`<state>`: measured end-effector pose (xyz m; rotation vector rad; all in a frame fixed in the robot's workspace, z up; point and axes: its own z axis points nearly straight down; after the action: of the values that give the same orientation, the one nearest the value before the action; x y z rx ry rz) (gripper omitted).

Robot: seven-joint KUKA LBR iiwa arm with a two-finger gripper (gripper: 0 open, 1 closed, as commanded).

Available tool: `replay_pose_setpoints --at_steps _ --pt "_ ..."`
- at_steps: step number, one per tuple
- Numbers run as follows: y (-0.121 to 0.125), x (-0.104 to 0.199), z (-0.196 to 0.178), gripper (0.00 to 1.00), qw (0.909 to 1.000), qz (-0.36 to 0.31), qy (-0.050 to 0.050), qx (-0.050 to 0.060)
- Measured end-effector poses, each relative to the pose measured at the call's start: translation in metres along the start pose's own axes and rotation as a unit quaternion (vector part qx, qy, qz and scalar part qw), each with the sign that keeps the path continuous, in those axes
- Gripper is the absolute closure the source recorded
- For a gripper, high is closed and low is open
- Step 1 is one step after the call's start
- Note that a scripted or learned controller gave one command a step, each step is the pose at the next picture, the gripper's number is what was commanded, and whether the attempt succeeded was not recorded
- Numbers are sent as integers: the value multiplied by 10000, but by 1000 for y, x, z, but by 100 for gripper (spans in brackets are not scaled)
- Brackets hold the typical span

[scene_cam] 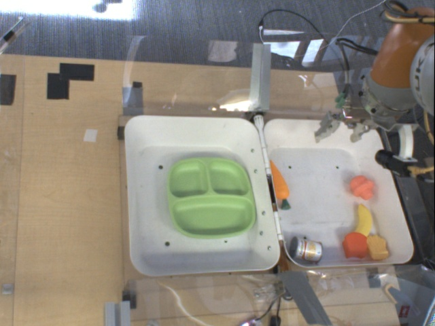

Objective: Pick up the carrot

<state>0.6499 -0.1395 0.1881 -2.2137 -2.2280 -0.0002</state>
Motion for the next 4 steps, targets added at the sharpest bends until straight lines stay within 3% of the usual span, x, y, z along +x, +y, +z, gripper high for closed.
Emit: replay_pose_setpoints --at_steps 1,2,3,4 --pt "-45 50 86 0 9999 -170 1 -7" --pt "-73 113 4 0 9985 -541 0 -7" --pt "-63 42 99 0 9974 -717 -14 -57" --pt "-128 -36 98 0 9962 -868 -36 -57"
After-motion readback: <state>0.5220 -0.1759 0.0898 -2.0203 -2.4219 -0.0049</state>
